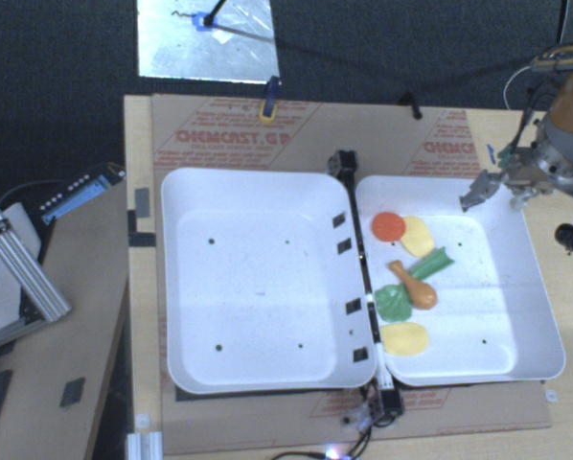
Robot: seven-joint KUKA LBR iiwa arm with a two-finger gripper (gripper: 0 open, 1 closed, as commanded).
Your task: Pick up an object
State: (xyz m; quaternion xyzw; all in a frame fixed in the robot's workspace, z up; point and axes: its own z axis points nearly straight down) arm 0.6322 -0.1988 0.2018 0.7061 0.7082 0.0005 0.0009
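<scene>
Cardboard printed with red lettering covers the bench under both bins and runs across most of the frame's middle. On it, the left white bin fills the centre-left of the picture, with only small dark dots on its floor. The right white bin sits touching it along a dark seam with black clips, and takes up the centre-right. At the upper left of the frame a shiny silver sheet lies on the dark floor beyond the bench, with a yellow and blue clamp just below its lower right corner. The arm enters at the upper right edge, and its gripper hangs over the upper right rim of the right bin, well apart from the objects; whether its fingers are open or shut cannot be told from this angle, and nothing shows between them. All the objects lie clustered in the left part of the right bin, near the seam. From the top: an orange-red round piece, touching a pale yellow piece to its right; below them a green long piece tilted across a tan drumstick-shaped piece; a green leafy piece beside the seam; and lowest, a yellow oval piece.
</scene>
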